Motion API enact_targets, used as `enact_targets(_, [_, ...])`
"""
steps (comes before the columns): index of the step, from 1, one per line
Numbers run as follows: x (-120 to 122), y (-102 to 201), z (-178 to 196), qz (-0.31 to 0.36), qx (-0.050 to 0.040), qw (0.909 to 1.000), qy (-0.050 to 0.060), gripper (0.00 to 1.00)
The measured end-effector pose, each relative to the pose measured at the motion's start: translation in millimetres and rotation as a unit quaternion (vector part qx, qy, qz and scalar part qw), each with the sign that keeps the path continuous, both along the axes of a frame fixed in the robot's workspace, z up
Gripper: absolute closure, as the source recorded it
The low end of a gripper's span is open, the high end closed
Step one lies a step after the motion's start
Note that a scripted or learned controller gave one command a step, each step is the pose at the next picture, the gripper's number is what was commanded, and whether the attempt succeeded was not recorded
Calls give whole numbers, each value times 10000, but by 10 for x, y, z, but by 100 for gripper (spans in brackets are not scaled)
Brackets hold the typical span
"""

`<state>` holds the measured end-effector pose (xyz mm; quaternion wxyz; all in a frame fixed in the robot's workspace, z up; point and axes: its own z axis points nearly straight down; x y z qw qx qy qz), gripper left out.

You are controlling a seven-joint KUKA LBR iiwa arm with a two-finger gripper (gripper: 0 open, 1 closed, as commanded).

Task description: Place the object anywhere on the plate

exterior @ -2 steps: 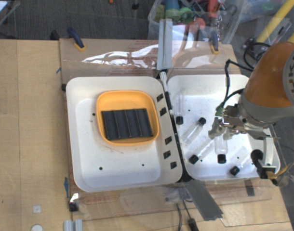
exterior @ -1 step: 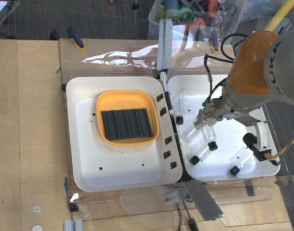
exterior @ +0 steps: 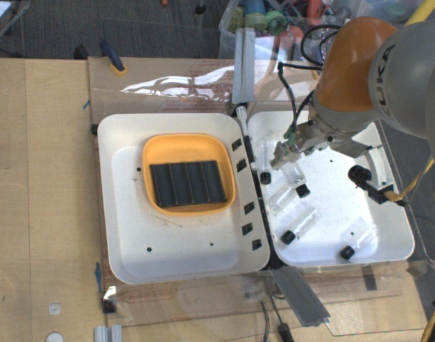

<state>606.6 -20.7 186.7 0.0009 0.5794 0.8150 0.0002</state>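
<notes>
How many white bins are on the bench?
2. The left bin holds a yellow plate; the right bin lies beside it, under the gripper.

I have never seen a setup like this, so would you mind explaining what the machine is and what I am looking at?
This is a single picture from a camera fixed above a bench, looking down at a slant. The grey and orange shape at the right is a robot arm; its tool hangs over the right white bin, among several clear tubes with black caps. I cannot tell whether it holds anything. The left white bin holds an orange plate with a dark ridged block lying on it.
</notes>
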Motion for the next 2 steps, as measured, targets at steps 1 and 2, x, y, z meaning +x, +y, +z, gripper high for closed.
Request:
enact_targets(1, [396,138,17,509,-2,9987,-2,100])
enact_targets(2, [397,142,19,513,-2,9987,-3,0])
